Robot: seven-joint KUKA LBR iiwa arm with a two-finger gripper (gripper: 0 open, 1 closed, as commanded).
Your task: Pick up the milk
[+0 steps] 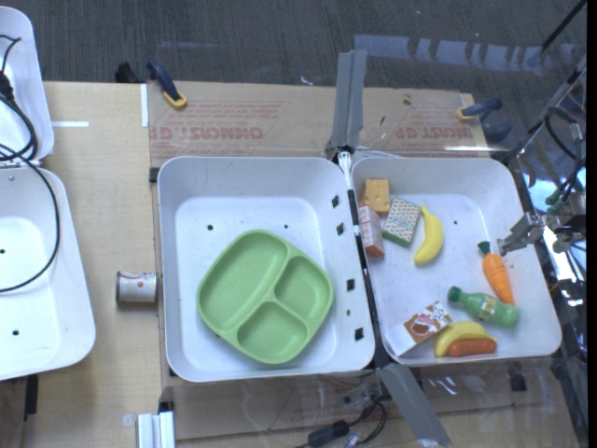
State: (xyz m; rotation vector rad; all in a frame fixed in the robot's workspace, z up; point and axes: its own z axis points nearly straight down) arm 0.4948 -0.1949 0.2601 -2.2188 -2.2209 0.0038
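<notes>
The milk (427, 323) is a small white carton with red and brown print. It lies on its side near the front edge of the right bin (466, 180), just left of a yellow banana and red sausage pair (465, 341). My gripper (513, 242) reaches in over the bin's right wall, a little above the carrot (497, 277). It stands well to the right of and behind the milk, and holds nothing that I can see.
The right bin also holds a green bottle (483, 308), a second banana (429, 236), a speckled box (402, 220), a cheese block (377, 194) and an orange-brown carton (370, 231). A green divided plate (266, 296) lies in the left bin (187, 194). A small can (137, 287) lies on the bench.
</notes>
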